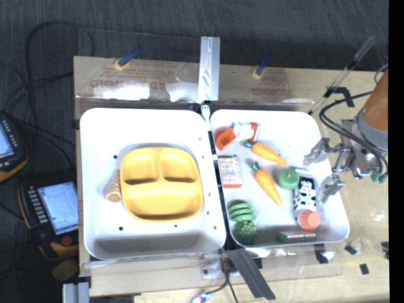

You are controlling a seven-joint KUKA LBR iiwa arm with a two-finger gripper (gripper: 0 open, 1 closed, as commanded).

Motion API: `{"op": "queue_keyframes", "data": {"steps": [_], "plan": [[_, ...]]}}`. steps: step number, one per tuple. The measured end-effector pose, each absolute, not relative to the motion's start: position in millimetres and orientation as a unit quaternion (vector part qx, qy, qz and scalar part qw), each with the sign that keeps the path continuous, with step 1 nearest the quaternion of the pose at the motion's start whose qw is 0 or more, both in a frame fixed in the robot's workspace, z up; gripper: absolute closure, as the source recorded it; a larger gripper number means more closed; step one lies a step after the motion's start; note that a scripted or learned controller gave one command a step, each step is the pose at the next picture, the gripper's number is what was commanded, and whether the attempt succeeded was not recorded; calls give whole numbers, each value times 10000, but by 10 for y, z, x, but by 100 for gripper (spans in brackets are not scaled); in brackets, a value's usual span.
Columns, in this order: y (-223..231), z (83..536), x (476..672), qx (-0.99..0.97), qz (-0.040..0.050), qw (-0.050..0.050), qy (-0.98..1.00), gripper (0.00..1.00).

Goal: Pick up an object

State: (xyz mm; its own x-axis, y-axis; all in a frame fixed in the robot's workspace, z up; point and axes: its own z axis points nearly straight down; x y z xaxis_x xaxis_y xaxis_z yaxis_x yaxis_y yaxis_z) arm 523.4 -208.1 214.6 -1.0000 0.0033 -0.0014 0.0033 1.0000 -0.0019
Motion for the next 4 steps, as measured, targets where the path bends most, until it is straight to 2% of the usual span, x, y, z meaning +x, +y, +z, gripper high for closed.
{"op": "queue_keyframes", "data": {"steps": [1, 2, 4], "plan": [[-1993, 946, 5382, 644, -11, 14, 9979, 0], [-1325, 909, 5455, 1262, -9, 78, 9920, 0], [-1023, 914, 5329, 1434, -22, 101, 9896, 0]]}}
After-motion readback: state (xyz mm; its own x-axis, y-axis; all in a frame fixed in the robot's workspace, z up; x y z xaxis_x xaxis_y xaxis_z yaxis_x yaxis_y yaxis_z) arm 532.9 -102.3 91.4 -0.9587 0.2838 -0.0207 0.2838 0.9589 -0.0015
